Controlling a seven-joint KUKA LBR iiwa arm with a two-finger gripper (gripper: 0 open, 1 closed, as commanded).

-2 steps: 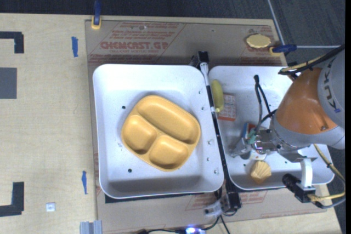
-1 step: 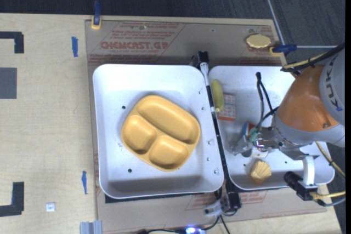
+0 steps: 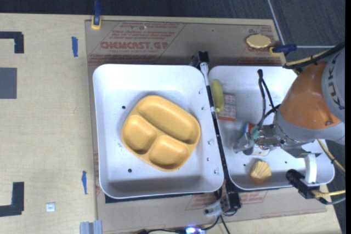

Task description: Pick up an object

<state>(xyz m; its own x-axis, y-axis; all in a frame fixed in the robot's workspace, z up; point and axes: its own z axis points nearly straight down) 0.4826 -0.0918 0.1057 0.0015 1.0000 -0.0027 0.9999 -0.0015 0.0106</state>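
My gripper [image 3: 248, 142] is low inside the right bin [image 3: 274, 76], near its middle, at the end of the grey arm with the orange band [image 3: 310, 102]. A tan ridged object [image 3: 260, 171] lies just below it, near the bin's front wall, apart from the gripper. A small blue and red item [image 3: 251, 130] shows right at the gripper's upper edge; I cannot tell whether it is touched. A yellow banana-shaped piece [image 3: 218, 93] and a white and red packet [image 3: 228, 107] lie at the bin's upper left.
The left bin [image 3: 109, 118] holds a large yellow three-compartment tray [image 3: 160, 131]. A black divider [image 3: 211, 112] runs between the bins. A tan disc [image 3: 258, 41] lies on the board behind the right bin. Black cables [image 3: 264, 93] hang beside the arm.
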